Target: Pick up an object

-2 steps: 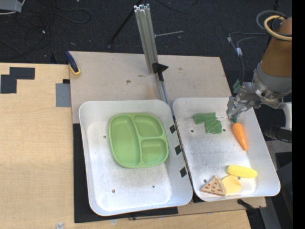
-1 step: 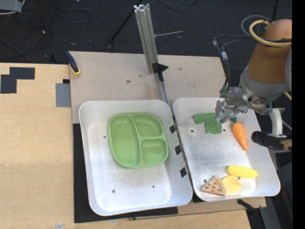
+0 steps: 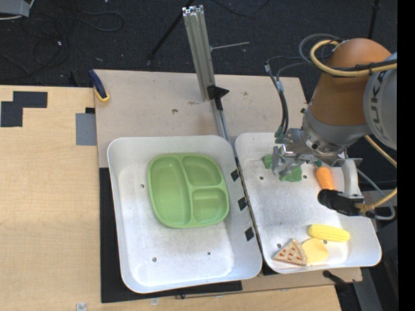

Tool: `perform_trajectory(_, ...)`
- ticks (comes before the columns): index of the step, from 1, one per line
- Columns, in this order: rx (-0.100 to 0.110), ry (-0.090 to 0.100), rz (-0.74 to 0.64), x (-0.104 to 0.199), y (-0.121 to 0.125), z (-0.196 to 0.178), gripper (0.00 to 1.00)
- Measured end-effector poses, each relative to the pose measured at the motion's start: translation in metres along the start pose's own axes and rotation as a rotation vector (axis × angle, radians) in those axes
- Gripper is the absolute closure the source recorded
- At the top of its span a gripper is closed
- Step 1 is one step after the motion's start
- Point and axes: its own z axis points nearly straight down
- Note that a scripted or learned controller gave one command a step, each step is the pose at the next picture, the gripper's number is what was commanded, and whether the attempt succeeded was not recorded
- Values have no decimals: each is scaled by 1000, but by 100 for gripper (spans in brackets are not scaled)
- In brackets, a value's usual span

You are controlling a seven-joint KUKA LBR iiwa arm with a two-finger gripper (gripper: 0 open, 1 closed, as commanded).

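Observation:
My gripper [image 3: 283, 164] reaches down into the back of the right bin [image 3: 272, 222], right over a small green object [image 3: 291, 174] that shows partly beneath it. An orange carrot-like piece [image 3: 325, 177] lies just right of the gripper. Near the bin's front sit a yellow corn cob [image 3: 329, 232], a pale yellow cheese piece [image 3: 316, 251] and a pizza slice [image 3: 290, 254]. The green object touches or lies under the fingertips; whether it is gripped is hidden by the wrist.
The left bin [image 3: 130, 238] holds a green divided plate [image 3: 189, 190]. A metal post [image 3: 198, 50] rises behind the bins. Black clips [image 3: 241, 203] mark the seam between bins. A black cable fitting [image 3: 338, 201] hangs from the arm over the right bin.

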Motion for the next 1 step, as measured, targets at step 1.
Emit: perform_trajectory(1, 0, -1, 0, 53, -14, -3, 100)
